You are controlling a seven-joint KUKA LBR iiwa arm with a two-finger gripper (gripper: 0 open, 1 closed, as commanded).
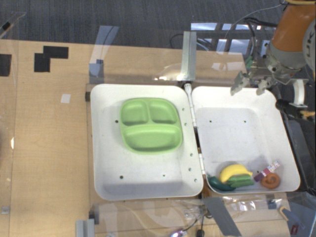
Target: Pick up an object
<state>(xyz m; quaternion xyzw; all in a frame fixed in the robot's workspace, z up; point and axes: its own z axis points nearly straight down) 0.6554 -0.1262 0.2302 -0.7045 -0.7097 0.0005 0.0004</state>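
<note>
Step in hand: approach. The end effector [250, 84] hangs spread wide and empty over the far rim of the right shallow white bin [247, 127]. The next move calls for travel toward the near corner, where the yellow plastic banana [234, 171] lies touching a dark green vegetable-shaped toy [232, 182], beside a brown ring-shaped toy [270, 180]. The left shallow white bin [106, 147] holds a light green sectioned plastic plate [149, 124].

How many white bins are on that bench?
2. The left bin holds a green tray; the right bin, beside it, has toys heaped in its near corner.
</note>
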